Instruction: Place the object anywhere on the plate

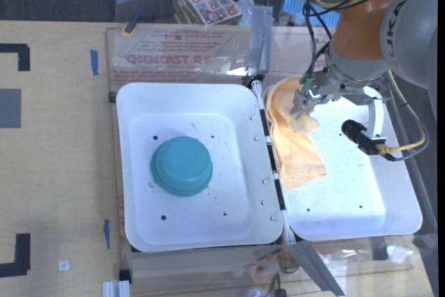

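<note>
While the arm (389, 17) reaches in from the right, the gripper (304, 102) sits low over the top end of the cloth (295, 142) in the right bin (361, 212). Camera view, single fixed look-down:

- Cloth: orange-yellow, crumpled, lying along the left wall of the right bin, from near the top corner down to about mid-bin. Its upper part bunches up right at the gripper.
- Gripper: touching or pressed into that bunched upper fold. The wrist hides the fingertips; cannot tell how far the jaws stand apart, or whether any cloth is pinched between them.
- Plate (182, 165): teal, round, near the middle of the left bin (139, 108). Nothing lies on it. It is well apart from the cloth, with the two bin walls between.
- Cable and a black fitting (358, 135) hang from the wrist over the right bin, beside the cloth.

Judgement: the step in hand is the pick, at or near the moment of grasp; carry and place are not yet done. The next move calls for a confirmed hold, then a lift high enough for the hanging tail to clear both bin walls, a traverse left, and a release over the plate. Risk: limp cloth may slip out or drape off the plate edge.
</note>
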Controlling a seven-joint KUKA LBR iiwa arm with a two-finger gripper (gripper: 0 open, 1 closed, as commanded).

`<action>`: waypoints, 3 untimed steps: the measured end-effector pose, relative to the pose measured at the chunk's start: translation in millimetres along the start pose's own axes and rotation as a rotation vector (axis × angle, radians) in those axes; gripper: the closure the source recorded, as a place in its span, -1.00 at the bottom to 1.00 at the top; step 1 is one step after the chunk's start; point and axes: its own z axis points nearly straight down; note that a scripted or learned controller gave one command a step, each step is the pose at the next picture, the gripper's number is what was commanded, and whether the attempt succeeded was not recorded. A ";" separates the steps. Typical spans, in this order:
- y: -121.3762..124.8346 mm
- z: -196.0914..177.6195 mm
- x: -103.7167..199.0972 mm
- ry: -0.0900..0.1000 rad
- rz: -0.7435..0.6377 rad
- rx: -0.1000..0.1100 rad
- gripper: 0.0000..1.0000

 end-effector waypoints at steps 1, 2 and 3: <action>0.8 -40.0 -0.9 0.000 -0.001 -0.002 1.00; -22.8 -37.2 47.1 0.003 -0.397 0.000 1.00; -28.8 -45.3 98.8 0.002 -0.797 -0.001 1.00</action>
